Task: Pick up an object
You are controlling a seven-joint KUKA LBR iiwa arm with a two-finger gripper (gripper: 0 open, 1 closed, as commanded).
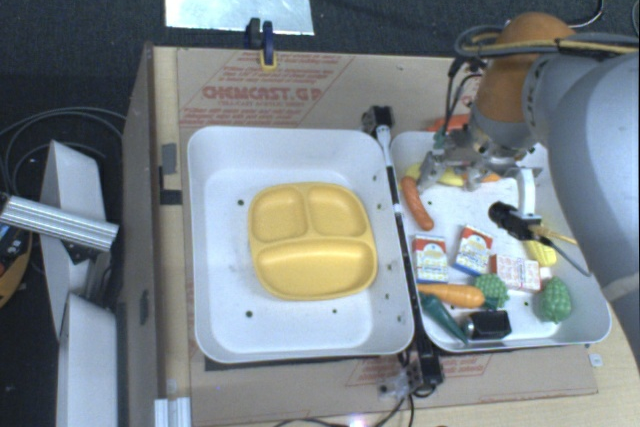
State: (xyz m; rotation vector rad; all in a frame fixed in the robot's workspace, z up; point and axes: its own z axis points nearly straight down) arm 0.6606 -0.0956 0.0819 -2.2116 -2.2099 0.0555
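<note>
End effector [462, 167] is low over the back end of the right bin [455, 223]. The wrist blocks the view, so I can't tell how far open it is or whether it has anything.

Likely target: the yellow piece [452, 181], directly under or just beside the tool tip and close to the bin's back wall. It's small, pale yellow, oblong and mostly hidden; I can't tell what it is. It looks like smooth toy plastic, so I'd expect it to be light and slippery.

To do the step well:
- Centre over the piece before closing. The back wall leaves little room on that side.
- Come straight down and close across the short axis.
- Lift vertically and check it's actually held before moving off.
- An orange scrap [487, 178] sits just beside it, so there's a risk of a double pick or a nudge.

Further out, the red sausage [417, 205] lies free near the bin's left wall and makes an easier fallback. Small cartons [432, 258], a carrot [452, 295] and broccoli [490, 288] crowd the front. The left bin [220, 175] holds a yellow divided plate [310, 240]. Both bins sit on the bench [300, 80].
</note>
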